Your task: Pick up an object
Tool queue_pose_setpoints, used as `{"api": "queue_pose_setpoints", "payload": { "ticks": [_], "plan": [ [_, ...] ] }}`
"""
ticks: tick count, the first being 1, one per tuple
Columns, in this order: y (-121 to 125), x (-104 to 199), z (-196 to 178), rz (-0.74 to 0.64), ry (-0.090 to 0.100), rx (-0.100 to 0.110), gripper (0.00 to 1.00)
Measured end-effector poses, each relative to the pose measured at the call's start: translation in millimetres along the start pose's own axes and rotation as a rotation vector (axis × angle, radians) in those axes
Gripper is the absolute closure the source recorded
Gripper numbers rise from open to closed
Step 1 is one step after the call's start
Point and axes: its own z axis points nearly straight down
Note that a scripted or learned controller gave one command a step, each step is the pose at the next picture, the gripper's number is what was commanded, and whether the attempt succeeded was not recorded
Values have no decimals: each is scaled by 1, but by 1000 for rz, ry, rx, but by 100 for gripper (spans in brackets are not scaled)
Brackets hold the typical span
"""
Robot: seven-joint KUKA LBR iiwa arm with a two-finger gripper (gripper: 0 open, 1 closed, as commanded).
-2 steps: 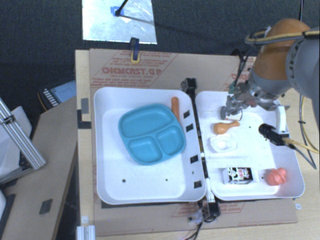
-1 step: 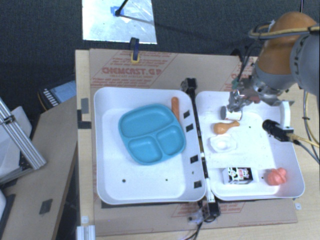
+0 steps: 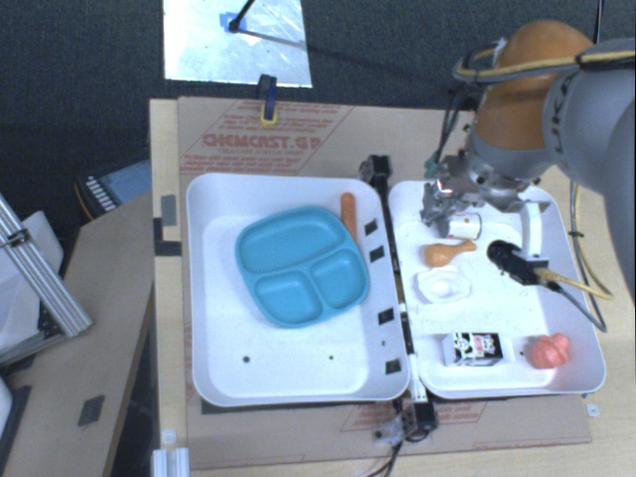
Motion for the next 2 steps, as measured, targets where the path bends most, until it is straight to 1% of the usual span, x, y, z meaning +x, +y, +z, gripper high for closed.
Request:
{"api": "queue_pose_setpoints", "payload": {
  "ticks": [1, 2],
  "plan": [
    [-4, 50, 1, 0, 0, 0, 100],
    [-7, 106, -3, 0, 0, 0, 100]
  ]
}}
